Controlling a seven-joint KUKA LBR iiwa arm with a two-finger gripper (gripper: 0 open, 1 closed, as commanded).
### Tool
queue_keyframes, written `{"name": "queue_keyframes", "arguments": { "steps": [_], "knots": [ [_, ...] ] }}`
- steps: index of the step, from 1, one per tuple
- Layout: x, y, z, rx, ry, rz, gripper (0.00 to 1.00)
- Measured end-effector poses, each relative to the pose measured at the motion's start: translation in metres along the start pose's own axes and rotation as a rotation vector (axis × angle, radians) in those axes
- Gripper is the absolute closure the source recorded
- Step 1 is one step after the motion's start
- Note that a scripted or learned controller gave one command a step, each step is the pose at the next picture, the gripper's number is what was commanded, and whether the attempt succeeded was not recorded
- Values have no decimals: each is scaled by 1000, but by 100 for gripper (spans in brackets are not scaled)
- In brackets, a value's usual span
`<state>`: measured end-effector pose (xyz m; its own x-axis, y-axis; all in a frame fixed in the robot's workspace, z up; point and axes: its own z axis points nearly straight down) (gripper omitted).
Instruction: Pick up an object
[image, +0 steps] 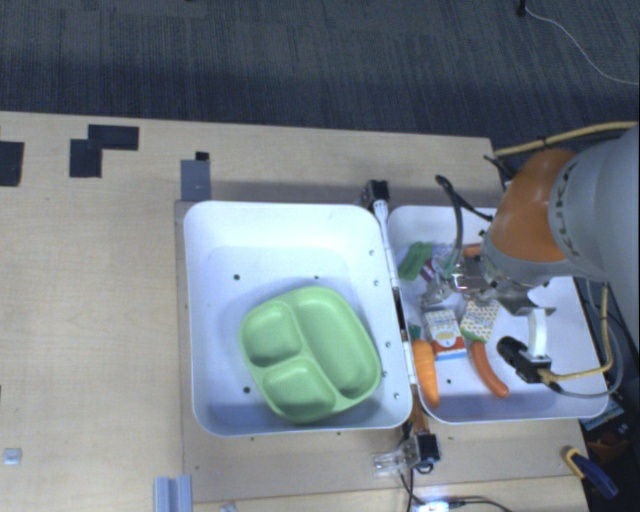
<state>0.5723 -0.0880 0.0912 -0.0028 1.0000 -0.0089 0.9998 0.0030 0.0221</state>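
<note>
My pincer (452, 283) hangs low over the right white plastic bin (570, 400)'s clutter; grip unclear, nothing visibly lifted yet.

So the left bin (205, 300) has a divided plate (310, 352) sitting toward its near side. Right of that bin is the right bin (580, 400), with a carrot (426, 372) along its left wall and small items behind the carrot.

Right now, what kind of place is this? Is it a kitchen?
Probably not a kitchen; more likely a robot lab. A grey robot arm reaches over two white bins on a wooden bench, with cables around. The green divided plate and carrots look like toy practice items.
</note>
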Motion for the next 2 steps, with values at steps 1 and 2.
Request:
{"name": "queue_keyframes", "arguments": {
  "steps": [1, 2],
  "knots": [
    [0, 3, -12, -7, -1, -2, 100],
    [0, 2, -12, -6, -1, -2, 0]
  ]
}}
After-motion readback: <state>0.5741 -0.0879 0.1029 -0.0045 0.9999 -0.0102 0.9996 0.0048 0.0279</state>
